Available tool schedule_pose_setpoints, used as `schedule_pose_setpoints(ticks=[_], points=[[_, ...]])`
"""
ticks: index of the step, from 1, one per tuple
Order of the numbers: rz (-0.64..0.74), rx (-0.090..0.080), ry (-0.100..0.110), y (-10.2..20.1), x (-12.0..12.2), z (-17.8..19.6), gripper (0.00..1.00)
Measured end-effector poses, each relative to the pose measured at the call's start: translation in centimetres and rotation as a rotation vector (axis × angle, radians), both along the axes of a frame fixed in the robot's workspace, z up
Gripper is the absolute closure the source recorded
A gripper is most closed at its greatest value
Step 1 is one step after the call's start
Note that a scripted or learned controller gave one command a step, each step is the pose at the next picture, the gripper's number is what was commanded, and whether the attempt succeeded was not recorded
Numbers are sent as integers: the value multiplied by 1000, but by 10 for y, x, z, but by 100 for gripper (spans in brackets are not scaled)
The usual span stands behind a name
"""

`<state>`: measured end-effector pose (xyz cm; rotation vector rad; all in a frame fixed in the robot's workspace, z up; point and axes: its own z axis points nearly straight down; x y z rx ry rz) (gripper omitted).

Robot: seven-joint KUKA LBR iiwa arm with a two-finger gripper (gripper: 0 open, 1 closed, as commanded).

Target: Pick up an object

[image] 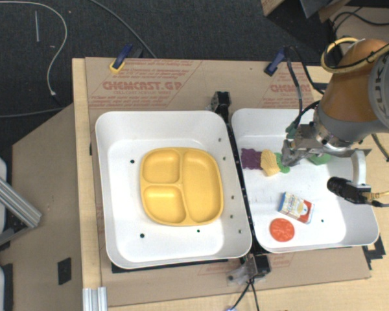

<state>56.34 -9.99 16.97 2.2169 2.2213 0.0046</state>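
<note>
Approach step of the pick. I have the gripper (290,155) low in the right bin (350,235), just beside the yellow block (270,164), with a purple piece (250,157) on the block's far side and a green piece (285,168) touching it. I cannot tell the gripper's opening, nor see anything held. Nearer the bin's front rim lie a small packet (295,207) and a red disc (282,229). Next, I judge, centring over the block is called for.
</note>
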Motion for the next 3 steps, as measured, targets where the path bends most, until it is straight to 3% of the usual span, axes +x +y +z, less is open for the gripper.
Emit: schedule_pose_setpoints(ticks=[2,3], points=[[0,0,-1,-5,-6,103,100],[4,3,7,51,9,87,100]])
